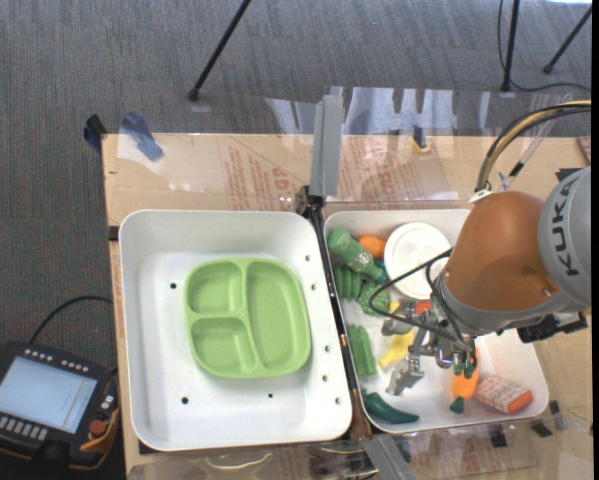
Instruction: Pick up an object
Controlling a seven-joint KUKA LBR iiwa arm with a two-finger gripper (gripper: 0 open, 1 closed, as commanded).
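Not yet picked: pincer (411, 376) low in right bin (535, 368) over yellow banana (396, 348), near green pepper (387, 406) and carrot (463, 386), fingers apparently apart and empty; grasp and lift left; left bin (149, 268) holds green plate (247, 316)

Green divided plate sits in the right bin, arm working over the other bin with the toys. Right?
Not quite. The camera view shows the green divided plate in the left bin, not the right. The rest holds: the arm's gripper is over the right bin, among the toys.
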